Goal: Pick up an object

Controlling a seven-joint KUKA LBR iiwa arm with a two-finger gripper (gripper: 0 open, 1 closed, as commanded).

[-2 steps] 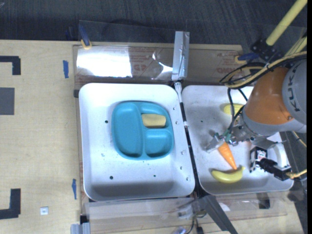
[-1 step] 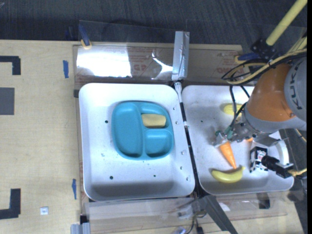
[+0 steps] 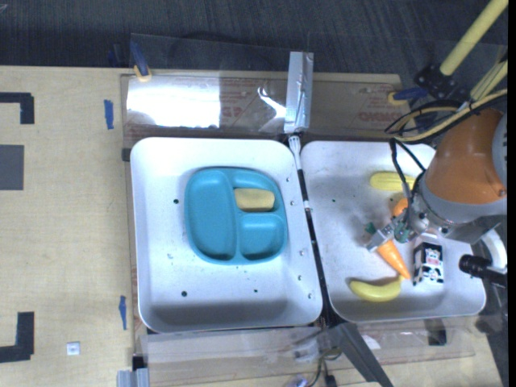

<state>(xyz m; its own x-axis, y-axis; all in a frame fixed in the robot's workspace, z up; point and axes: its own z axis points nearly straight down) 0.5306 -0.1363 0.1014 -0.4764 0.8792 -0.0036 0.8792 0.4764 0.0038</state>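
End effector [image 3: 397, 230] low in the right bin [image 3: 339, 176], just above the toy carrot [image 3: 392, 256]; grip state cannot be told; carrot probably light, rigid, smooth plastic, so take it across mid-body.

This is a robotics lab — a test cell, not a home or a kitchen. Two shallow white bins [image 3: 153, 240] sit side by side on a plywood bench [image 3: 56, 216], a clear plastic divider [image 3: 299, 91] standing just behind their shared edge. Left of the bins the bench carries black tape marks [image 3: 20, 107] and blue tape tabs [image 3: 108, 113]. Right of them, yellow and black cables [image 3: 435, 111] trail behind a grey and orange arm [image 3: 463, 172] — over dark carpet [image 3: 242, 6] behind the bench.
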